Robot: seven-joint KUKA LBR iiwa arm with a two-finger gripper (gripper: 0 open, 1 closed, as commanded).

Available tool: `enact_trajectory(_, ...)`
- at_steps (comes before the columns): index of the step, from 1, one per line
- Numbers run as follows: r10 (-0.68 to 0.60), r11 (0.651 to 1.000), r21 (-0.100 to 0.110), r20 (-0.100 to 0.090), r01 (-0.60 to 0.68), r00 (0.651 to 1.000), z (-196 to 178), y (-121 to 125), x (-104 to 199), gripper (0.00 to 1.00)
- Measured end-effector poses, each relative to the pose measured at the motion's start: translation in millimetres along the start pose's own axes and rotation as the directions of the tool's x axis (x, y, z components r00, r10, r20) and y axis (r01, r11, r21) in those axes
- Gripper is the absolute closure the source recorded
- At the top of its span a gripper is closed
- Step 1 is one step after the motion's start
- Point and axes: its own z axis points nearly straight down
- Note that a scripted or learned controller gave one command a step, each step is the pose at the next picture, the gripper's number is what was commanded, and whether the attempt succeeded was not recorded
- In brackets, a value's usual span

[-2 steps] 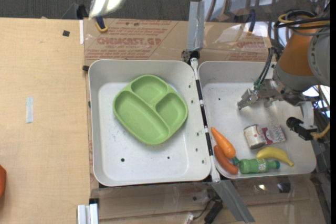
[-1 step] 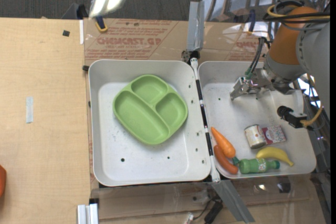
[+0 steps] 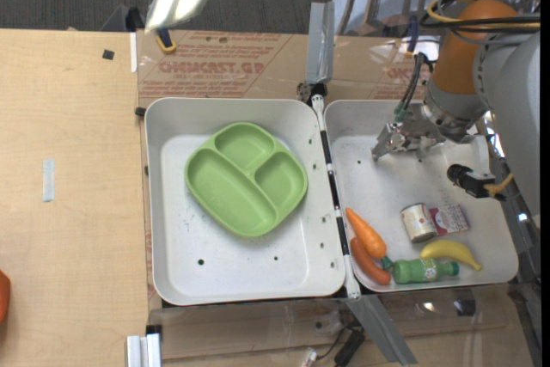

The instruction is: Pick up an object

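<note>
My gripper [image 3: 388,142] hangs over the back part of the right bin [image 3: 361,152], above bare white floor, with nothing visibly in it. The loose objects lie nearer the front of that bin. An orange carrot [image 3: 365,229] rests against the left wall, with a red-orange vegetable [image 3: 369,266] just below it. A green bottle [image 3: 424,271] lies on its side along the front rim. A yellow banana [image 3: 452,252] sits beside it. A small can [image 3: 418,222] lies next to a pink and white packet [image 3: 452,219].
The left bin [image 3: 168,236] holds a green divided plate [image 3: 247,178]. A metal divider [image 3: 327,176] separates the two bins. The arm's grey body and orange band [image 3: 468,47] fill the upper right. Cardboard [image 3: 223,64] lies behind the bins.
</note>
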Motion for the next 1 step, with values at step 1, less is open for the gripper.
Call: enact_trajectory(1, -0.022, 0.999, -0.042, 0.0, 0.022, 1.0, -2.4, -25.7, -59.4, 0.0)
